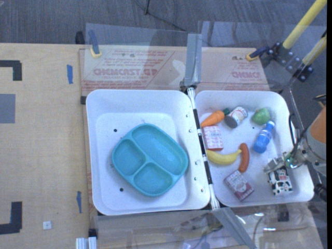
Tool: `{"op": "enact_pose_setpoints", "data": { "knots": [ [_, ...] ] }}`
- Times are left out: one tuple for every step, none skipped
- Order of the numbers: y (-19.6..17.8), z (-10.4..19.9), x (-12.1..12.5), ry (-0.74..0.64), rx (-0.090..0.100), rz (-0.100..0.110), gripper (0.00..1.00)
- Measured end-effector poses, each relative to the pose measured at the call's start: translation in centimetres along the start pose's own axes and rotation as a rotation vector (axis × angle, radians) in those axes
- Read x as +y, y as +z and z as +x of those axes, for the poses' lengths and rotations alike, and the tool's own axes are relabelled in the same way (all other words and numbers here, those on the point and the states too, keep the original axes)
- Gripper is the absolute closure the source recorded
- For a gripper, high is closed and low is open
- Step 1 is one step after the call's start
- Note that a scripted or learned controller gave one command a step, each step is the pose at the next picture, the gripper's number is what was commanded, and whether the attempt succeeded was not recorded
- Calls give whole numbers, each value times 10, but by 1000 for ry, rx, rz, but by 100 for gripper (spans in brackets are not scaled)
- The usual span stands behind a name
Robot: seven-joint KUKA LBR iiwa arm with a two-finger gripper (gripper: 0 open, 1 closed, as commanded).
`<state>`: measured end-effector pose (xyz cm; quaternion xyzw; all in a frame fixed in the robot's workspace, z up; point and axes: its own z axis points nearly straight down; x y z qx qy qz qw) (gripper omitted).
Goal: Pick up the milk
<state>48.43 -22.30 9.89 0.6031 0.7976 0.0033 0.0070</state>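
Gripper (277, 166) hovering directly over milk (280, 182), small cow-patterned carton lying at right bin (282, 101) near-right corner, just right of red box (239, 184). Jaws' state: cannot tell. Milk not lifted; grasp and lift remaining, by appearances.

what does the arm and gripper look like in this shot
At the right edge, a patch of the arm shows orange over grey. Below it the gripper is a small cluster of silvery metal parts with a greenish-teal spot and thin dark cables looping near it. Finer detail is too small to tell.
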Motion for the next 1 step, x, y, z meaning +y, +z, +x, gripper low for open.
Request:
{"op": "enact_pose_setpoints", "data": {
  "knots": [
    [-81, 79, 54, 148, 5, 13, 100]
  ]
}}
